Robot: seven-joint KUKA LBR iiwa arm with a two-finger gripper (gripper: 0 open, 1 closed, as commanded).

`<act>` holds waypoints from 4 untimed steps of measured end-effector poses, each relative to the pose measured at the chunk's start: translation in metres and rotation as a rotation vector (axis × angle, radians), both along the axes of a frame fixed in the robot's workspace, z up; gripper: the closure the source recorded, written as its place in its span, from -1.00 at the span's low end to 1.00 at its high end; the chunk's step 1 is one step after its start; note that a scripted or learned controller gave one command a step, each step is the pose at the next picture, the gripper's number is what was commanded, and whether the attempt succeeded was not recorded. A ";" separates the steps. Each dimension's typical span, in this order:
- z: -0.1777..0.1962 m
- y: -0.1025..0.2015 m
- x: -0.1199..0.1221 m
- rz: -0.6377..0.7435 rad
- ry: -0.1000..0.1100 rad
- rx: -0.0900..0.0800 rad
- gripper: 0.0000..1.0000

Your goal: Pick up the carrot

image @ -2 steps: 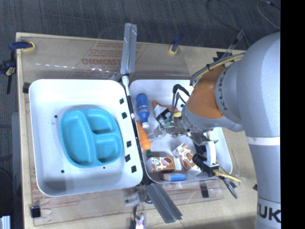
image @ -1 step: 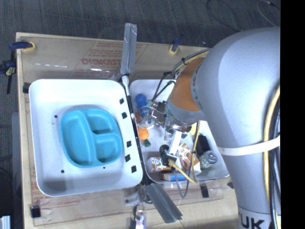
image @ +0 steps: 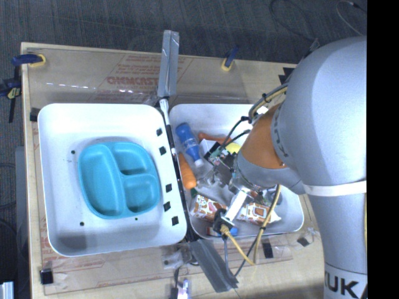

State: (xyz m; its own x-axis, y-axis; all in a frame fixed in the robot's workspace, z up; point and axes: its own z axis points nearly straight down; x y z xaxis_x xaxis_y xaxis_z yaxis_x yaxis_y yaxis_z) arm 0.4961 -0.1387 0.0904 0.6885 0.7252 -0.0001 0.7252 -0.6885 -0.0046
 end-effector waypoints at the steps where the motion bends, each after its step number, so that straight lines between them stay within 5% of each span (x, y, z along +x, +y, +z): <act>1: 0.049 -0.065 -0.020 -0.091 0.005 0.002 -1.00; 2: 0.015 -0.022 -0.015 -0.490 -0.031 -0.020 -1.00; 3: 0.032 -0.025 -0.020 -0.602 0.004 -0.001 -1.00; 4: 0.083 -0.016 0.009 -0.582 0.009 -0.001 -1.00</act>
